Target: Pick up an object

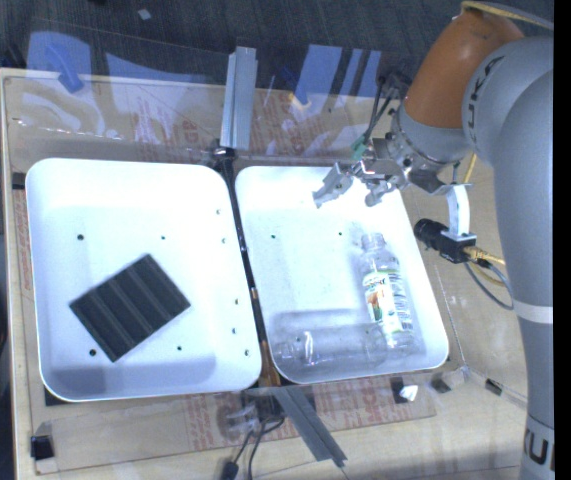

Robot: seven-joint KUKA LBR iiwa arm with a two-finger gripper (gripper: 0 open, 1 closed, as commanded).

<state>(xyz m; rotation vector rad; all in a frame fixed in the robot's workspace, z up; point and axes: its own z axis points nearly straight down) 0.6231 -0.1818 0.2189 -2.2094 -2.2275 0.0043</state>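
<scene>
the gripper (pixel 350 188) hung over the far part of the right bin (pixel 295 268), its two fingers (pixel 327 192) spread apart with nothing between them. a clear plastic bottle with a label (pixel 385 293) lay along the bin's right wall, well apart from the fingers. a second clear bottle (pixel 330 340) lay across the near end. a dark ribbed panel (pixel 130 306) lay in the left bin (pixel 55 198).

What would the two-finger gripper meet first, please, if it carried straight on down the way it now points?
Most likely the bare white floor of the right-hand bin. The two-finger gripper hangs open over that bin's far end, and the clear plastic bottle with the green label lies nearer the camera, seemingly off that line; depth is uncertain.
</scene>
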